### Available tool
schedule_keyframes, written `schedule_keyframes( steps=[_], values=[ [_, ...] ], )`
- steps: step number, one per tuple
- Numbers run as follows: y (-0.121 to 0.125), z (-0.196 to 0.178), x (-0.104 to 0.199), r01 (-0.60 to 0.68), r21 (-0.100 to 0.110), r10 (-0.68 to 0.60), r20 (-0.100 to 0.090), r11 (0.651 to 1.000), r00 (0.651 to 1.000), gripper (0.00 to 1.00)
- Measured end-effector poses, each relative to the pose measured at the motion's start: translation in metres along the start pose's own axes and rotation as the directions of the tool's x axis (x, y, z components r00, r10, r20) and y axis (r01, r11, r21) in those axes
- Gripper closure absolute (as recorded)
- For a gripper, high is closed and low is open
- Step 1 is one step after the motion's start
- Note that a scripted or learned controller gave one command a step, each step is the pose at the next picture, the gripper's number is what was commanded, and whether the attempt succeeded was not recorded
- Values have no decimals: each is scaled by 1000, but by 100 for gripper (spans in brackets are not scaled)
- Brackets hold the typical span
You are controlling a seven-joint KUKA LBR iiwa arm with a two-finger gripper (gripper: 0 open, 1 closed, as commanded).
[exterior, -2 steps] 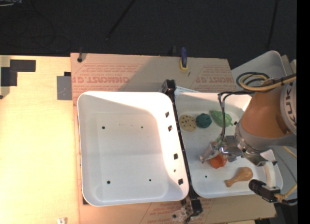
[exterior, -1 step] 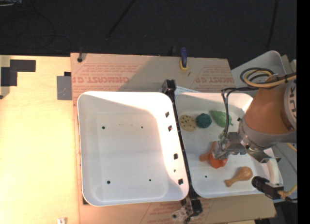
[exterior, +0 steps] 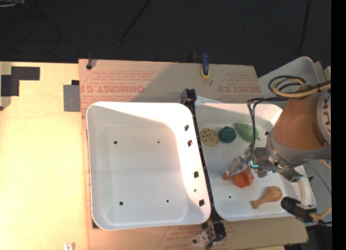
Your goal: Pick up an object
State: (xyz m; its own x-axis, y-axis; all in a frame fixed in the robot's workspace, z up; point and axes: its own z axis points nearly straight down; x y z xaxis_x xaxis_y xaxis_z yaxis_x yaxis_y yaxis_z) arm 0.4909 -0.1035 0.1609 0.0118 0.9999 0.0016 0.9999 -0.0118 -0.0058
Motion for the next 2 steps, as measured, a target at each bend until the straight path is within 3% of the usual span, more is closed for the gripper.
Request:
schedule_keyframes(
  steps=[1, 2],
  values=[
    [-16, 75, 19, 8, -3, -8, 3, 1000, 1000, 0],
    [-16, 63, 18, 4, -3, -4, 0, 1000, 1000, 100]
  ],
)
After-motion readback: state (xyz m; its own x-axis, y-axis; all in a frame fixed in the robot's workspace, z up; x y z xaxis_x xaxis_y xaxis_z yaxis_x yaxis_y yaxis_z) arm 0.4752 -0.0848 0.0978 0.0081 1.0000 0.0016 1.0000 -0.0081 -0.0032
